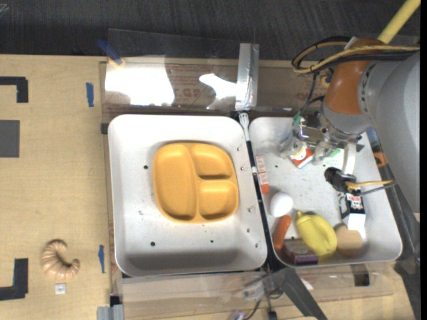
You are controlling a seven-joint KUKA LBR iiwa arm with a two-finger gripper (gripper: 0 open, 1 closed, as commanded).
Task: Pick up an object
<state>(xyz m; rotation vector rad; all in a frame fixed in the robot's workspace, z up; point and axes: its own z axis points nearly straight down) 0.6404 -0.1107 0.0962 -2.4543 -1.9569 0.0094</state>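
Note:
My gripper (315,144) hangs low over the far part of the right bin (390,245), at the end of the grey arm with its orange band (347,89). A small red and white packet (303,156) lies right beside the gripper's tip, and I cannot tell whether they touch. At the near end of the same bin lie a white egg (281,203), an orange carrot-like stick (281,229), a yellow banana-shaped toy (315,234), a tan lump (348,239) and a purple piece (301,259).
The left bin (127,179) holds a yellow divided plate (195,181). A tan curled toy (60,259) lies on the wooden bench at the near left, outside the bins. A metal divider edge (257,185) separates the two bins.

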